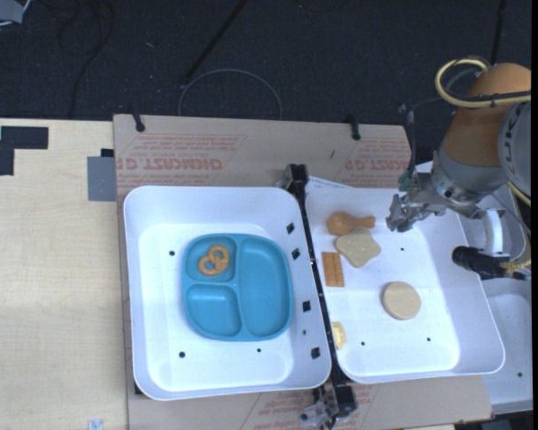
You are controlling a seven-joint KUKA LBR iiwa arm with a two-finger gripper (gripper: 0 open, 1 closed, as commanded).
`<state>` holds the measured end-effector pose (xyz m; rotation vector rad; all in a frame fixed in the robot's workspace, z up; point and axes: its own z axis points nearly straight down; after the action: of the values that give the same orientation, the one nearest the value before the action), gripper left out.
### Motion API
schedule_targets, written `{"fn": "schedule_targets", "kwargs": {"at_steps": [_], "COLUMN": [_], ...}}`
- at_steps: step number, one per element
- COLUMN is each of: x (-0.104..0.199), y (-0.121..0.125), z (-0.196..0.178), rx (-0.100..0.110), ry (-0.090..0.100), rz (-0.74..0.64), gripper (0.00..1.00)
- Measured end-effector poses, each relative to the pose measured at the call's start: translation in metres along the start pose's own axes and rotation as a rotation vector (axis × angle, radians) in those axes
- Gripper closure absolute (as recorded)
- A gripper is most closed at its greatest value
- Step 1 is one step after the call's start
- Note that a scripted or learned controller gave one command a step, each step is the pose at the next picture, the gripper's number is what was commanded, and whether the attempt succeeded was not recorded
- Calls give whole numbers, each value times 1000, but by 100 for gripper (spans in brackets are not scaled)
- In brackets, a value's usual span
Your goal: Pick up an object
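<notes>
Right now gripper [401,215] hovers over right bin [471,348], near drumstick [348,222]; finger spread unclear, nothing visibly held. Pretzel [214,260] on blue tray [264,294].

The arm [484,141] was grey metal with a rounded orange band above the wrist. A yellow cable [455,72] looped beside it. The gripper [403,215] was dark grey.

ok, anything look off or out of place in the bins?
One thing: a small yellow piece sits wedged against the right bin 's left wall, apart from the other food. Pretzel lies neatly in the blue tray. Nothing spilled or damaged.
</notes>
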<state>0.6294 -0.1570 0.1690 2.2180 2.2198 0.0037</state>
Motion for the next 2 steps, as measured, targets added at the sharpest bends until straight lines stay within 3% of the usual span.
{"fn": "schedule_targets", "kwargs": {"at_steps": [2], "x": [-10], "y": [-2], "z": [-106], "rx": [0], "ry": [0], "rz": [0], "gripper": [100]}}
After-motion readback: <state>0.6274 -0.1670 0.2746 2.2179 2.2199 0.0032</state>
